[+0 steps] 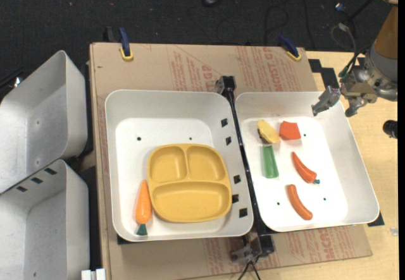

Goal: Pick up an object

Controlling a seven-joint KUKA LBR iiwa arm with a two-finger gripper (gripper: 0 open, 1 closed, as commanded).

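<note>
1. Camera view, bench: two shallow white bins sit side by side on a brown board. The board carries red printed lettering, mirrored or inverted and not legible. Two yellow-and-blue clamps [126,51] hold its far edge.
2. Left bin [120,108]: a yellow compartment tray [188,182] lies flat near the front. A toy carrot [143,204] lies just beside the tray's left edge, green tip toward the front.
3. Right bin [354,158]: a yellow item [268,131] and an orange-red block [290,131] lie near the far wall, close together. A green stick-shaped item [270,162] lies below the yellow one. A red chilli [304,168] lies to its right, and an orange sausage-shaped item [300,201] lies nearer the front.
4. Gripper [337,103]: it hangs over the far right corner of the right bin, apart from every item. The fingers are spread, with nothing between them.
5. No brand or label on the items can be read.
</note>
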